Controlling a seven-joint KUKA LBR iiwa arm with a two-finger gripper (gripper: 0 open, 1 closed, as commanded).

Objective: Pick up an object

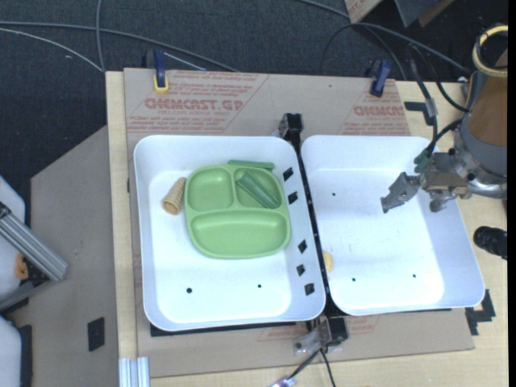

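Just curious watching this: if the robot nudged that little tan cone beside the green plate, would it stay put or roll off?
The tan cone lies on its side on the left bin's floor, so a push would probably roll it in a curve. It looks small and likely light. It tapers, so it might slip out of the gripper.

- The arm (488,111) is cut off by the right edge.
- The gripper (413,192) is small and blurred; its finger state is unclear.
- A small yellowish thing (327,261) at the bins' divider is half hidden.
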